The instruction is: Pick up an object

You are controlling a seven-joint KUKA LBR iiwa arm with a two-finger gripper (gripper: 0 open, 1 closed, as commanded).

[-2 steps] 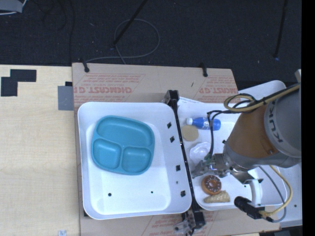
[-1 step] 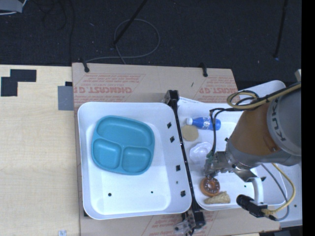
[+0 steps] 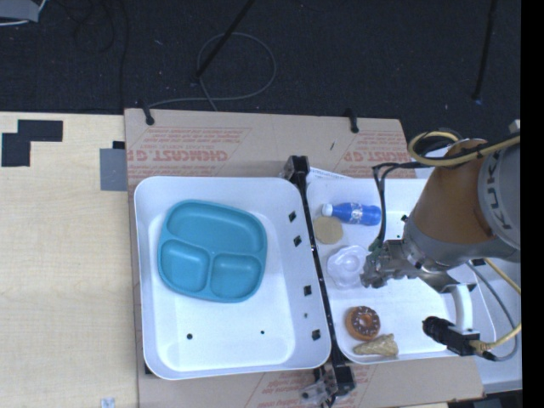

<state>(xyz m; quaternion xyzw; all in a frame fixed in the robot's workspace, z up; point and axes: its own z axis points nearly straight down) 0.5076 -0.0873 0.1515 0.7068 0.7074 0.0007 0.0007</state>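
Observation:
My gripper (image 3: 374, 274) hangs low over the middle of the right bin (image 3: 408, 347), reaching in from the right. Just left of it lies a clear plastic cup (image 3: 344, 264), touching it or very close to it. A brown sprinkled donut (image 3: 364, 321) sits below the gripper, with a tan wedge-shaped piece (image 3: 376, 346) by the bin's front rim. At the bin's far end lie a blue bottle with a white cap (image 3: 355, 213) and a tan round disc (image 3: 330, 229). Nothing is visibly held.
The left bin (image 3: 170, 330) holds a blue divided plate (image 3: 212, 250) in its upper half. A black divider (image 3: 310, 262) runs between the bins. The arm's orange band covers the right bin's right side.

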